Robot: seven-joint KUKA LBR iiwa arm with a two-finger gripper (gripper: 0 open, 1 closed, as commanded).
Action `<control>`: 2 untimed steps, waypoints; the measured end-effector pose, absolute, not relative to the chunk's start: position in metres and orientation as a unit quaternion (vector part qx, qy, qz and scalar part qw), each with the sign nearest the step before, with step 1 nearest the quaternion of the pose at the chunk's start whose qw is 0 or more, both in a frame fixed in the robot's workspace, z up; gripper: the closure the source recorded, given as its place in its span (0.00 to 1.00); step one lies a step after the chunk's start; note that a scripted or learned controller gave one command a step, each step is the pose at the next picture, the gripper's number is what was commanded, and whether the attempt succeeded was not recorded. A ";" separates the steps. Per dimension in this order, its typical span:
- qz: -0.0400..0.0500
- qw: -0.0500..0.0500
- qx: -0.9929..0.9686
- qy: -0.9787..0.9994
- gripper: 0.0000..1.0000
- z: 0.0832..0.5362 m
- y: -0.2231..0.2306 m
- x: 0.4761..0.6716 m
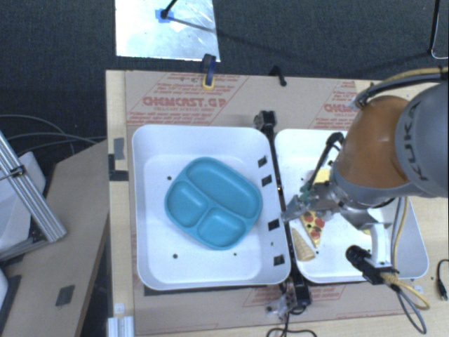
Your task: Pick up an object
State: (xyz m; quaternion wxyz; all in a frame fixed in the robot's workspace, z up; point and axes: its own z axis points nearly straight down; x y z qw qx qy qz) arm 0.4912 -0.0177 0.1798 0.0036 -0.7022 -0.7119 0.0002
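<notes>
A toy pizza slice (309, 234) with red dots and a tan crust lies in the right bin (414, 258), near its left wall. A small yellow object (321, 176) peeks out just above it, partly hidden by the arm. My gripper (295, 208) hangs low over the left side of the right bin, directly above the top of the pizza slice, with the grey and orange arm (375, 153) covering most of that bin. Nothing shows held in the gripper.
The left bin (151, 188) holds a blue divided plate (212, 201) in its middle. A black divider with clips (275, 188) runs between the two bins. Cables and a black fitting (368, 262) hang by the arm at the right bin's front.
</notes>
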 end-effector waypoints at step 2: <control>0.003 0.003 -0.707 -0.707 0.00 0.178 -0.036 0.485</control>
